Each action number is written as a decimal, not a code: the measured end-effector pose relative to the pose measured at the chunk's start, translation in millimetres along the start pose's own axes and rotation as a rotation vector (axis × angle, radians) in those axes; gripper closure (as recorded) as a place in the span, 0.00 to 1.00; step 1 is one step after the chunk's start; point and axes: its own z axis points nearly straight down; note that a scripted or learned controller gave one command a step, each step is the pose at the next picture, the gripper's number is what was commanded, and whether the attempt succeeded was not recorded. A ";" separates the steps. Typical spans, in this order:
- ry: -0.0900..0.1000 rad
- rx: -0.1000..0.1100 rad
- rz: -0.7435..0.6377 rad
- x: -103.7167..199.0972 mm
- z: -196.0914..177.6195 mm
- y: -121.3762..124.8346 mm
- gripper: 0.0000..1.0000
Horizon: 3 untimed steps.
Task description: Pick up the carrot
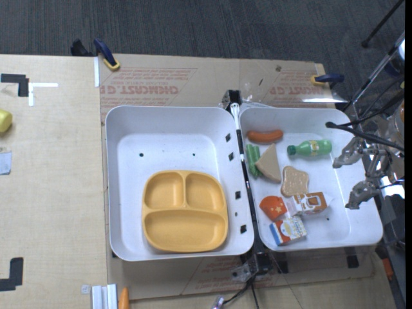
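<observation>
Small carton (288, 230) at right bin (360, 237) near rim; tomato (273, 206), toast (295, 181) crowd middle. Carrot (265, 135) near far wall. Gripper (354, 177) spread wide, nothing held, above right edge.

The left bin (122, 192) holds a yellow divided plate (185, 210) in its lower centre. The right bin (360, 234) contains a sausage (265, 135) at upper left, a green bottle (310, 149) lying on its side to the right of it, a sandwich wedge (270, 163), a toast slice (295, 181), a tomato (272, 206) and two small cartons (309, 203) (288, 230). A yellow object (4, 121) lies at the frame's left edge, and blue clamps (106, 55) (327, 79) sit along the top of the cardboard.
</observation>
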 end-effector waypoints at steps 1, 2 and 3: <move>0.000 -0.002 -0.115 -20.0 97.4 72.0 0.00; -0.001 -0.001 -0.132 -8.3 68.1 153.4 0.00; -0.005 0.000 -0.074 -28.2 -73.2 111.6 0.00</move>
